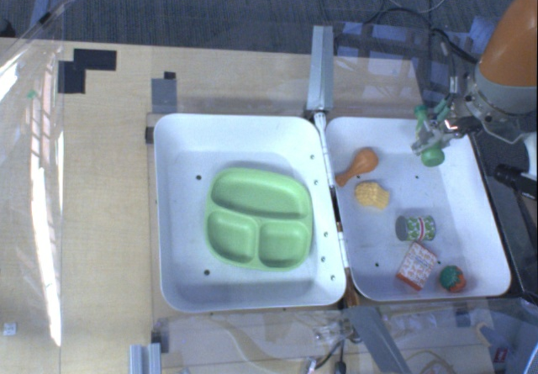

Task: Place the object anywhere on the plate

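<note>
Green, and small, a round object [432, 155] is sitting at the gripper [429, 145] tips near the right bin [496, 238] far edge; I cannot tell whether it is gripped. The green plate [258, 218] is lying in the left bin [176, 196], so the carry is running leftward across the divider.
</note>
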